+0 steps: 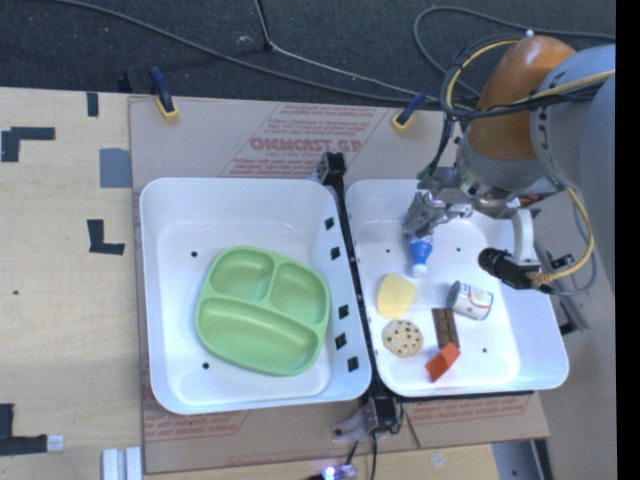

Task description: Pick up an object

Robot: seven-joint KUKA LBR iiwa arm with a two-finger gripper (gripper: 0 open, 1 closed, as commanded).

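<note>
We hover gripper (428, 220) over tube (420, 256) in right bin (500, 368); finger opening: cannot tell. We'd descend straight, avoid yellow block (396, 294), close on tube's middle.

Lighting looks pretty even and bright from overhead on my feed. The two white bins (160, 268) come close to blowing out, and shadows under the green plate (265, 310) stay soft. The far dark floor (200, 18) goes dim. Overall it's soft and a bit grainy, small stuff looks mushy.
</note>
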